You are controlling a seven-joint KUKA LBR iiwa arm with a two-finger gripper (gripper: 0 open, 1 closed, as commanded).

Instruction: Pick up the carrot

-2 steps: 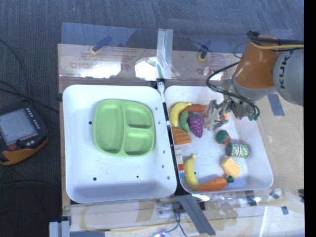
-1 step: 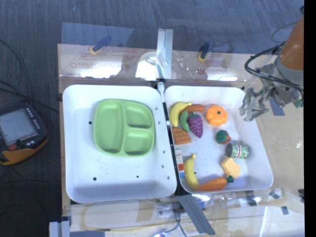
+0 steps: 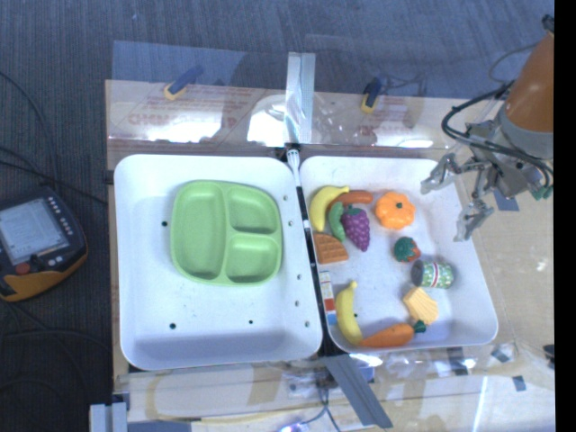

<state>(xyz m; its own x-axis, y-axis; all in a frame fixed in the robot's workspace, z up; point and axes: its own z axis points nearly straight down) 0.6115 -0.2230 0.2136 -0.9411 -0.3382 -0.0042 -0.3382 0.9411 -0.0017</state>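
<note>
Gripper (image 3: pixel 456 196) hovers spread and empty over the right bin's far right rim; the carrot (image 3: pixel 390 336) lies at the near wall of that bin.

The carrot lies lengthwise along the near edge of the right bin (image 3: pixel 468 277), its green top toward the right, touching a banana (image 3: pixel 346 313) on its left and just below a cheese wedge (image 3: pixel 420 305). A can (image 3: pixel 434 274), a strawberry (image 3: pixel 406 248), a pumpkin (image 3: pixel 395 211), grapes (image 3: pixel 358 228) and a second banana (image 3: pixel 322 203) sit further back. The fingers stand well apart from the carrot, holding nothing. The left bin (image 3: pixel 144 286) holds a green tray (image 3: pixel 226 232).
</note>
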